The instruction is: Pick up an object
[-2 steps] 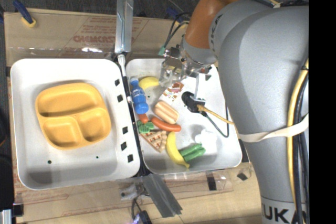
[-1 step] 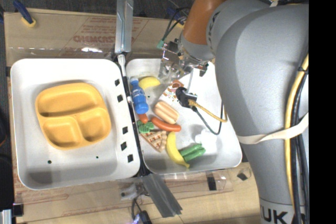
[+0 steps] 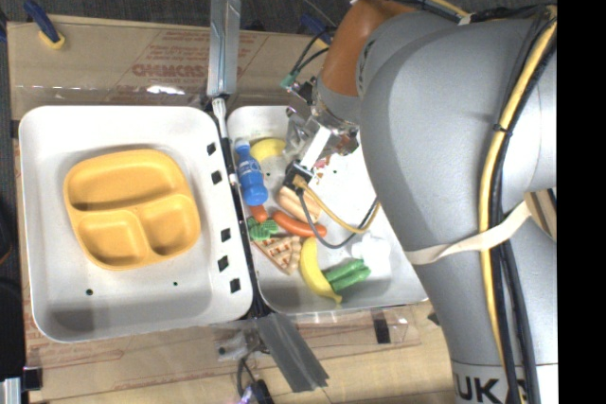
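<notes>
- We see two shallow white bins side by side on the table (image 3: 123, 372), with a sheet of brown cardboard (image 3: 114, 52) showing beyond their far edge.
- The left bin (image 3: 57, 298) holds a yellow tray (image 3: 133, 208) with three compartments, lying flat near the bin's middle.
- The right bin (image 3: 369, 296) holds the loose things to pick from, and they crowd toward its left wall.
- A blue bottle (image 3: 249, 173) lies along that left wall, and a round yellow piece (image 3: 268, 148) sits just beside its far end.
- An orange carrot (image 3: 298, 224) lies across the middle of the heap, with a waffle-patterned wedge (image 3: 281, 253) just nearer to us.
- A yellow banana (image 3: 312, 270) lies by the bin's near wall, touching a green pod (image 3: 347, 275) on its right.
- A pale white piece (image 3: 374, 251) lies just beyond the pod, partly under the arm.
- The grey arm (image 3: 445, 109) reaches in from the right and covers most of the right bin's right half.
- Its orange band (image 3: 346, 38) shows above the bin's far wall.
- The jaws hang over the far half of the right bin, between the yellow piece and the carrot.
- We cannot tell whether they stand wide, narrow or closed on anything.
- A grey metal bar (image 3: 224, 33) stands at the far end of the gap between the bins.
- A blue clamp (image 3: 43, 24) grips the cardboard's far-left corner.
</notes>
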You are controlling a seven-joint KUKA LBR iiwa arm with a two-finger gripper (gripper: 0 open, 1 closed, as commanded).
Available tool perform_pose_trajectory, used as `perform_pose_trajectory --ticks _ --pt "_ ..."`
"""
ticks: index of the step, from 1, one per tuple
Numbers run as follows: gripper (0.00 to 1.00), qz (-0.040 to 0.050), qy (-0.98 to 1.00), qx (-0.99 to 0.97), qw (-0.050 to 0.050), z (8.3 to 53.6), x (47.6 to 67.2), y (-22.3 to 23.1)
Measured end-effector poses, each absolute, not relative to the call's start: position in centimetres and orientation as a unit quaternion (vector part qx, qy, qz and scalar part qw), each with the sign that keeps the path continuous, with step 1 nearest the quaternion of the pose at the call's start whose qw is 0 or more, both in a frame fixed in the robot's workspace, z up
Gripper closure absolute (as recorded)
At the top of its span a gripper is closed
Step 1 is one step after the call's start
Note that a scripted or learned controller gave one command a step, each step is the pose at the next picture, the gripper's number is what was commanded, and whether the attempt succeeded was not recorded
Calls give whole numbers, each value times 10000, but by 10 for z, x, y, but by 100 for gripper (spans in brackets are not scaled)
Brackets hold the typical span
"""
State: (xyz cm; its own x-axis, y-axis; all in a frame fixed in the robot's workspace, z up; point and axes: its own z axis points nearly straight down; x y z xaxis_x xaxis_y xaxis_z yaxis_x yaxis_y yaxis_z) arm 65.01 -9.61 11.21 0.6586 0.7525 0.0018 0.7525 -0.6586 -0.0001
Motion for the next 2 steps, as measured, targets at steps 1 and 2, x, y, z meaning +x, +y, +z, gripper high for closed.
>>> perform_pose_trajectory --ticks 1,2 --pt "0 37 -2969 -9549 32 116 626 -98" --pt "0 -15 -2434 -9699 10 194 644 -68"
